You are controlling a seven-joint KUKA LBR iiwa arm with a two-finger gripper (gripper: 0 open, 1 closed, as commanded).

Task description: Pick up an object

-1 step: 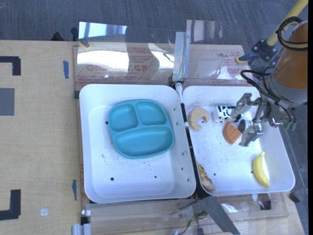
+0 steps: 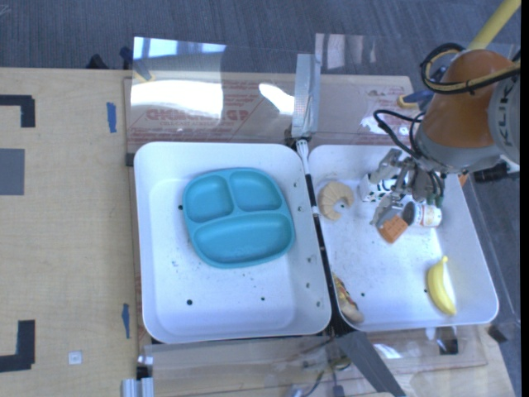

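My gripper [image 2: 395, 208] hangs low over the upper middle of the right bin [image 2: 471, 246], under the orange-banded wrist. Just below its tip lies a small orange block [image 2: 396, 229]; whether they touch I cannot tell. A small white bottle with a red band [image 2: 431, 215] lies right beside the gripper. A black-and-white item [image 2: 374, 190] sits at its left side. A tan croissant-like pastry [image 2: 335, 198] rests further left, near the bin's left wall. A yellow banana [image 2: 440, 286] lies at the lower right of this bin.
The left bin [image 2: 157, 246] holds a blue divided plate [image 2: 238, 217]. A brownish item [image 2: 348, 301] lies in the right bin's lower left corner. A metal divider [image 2: 304, 102] stands behind the two bins. Cables loop over the arm at the upper right.
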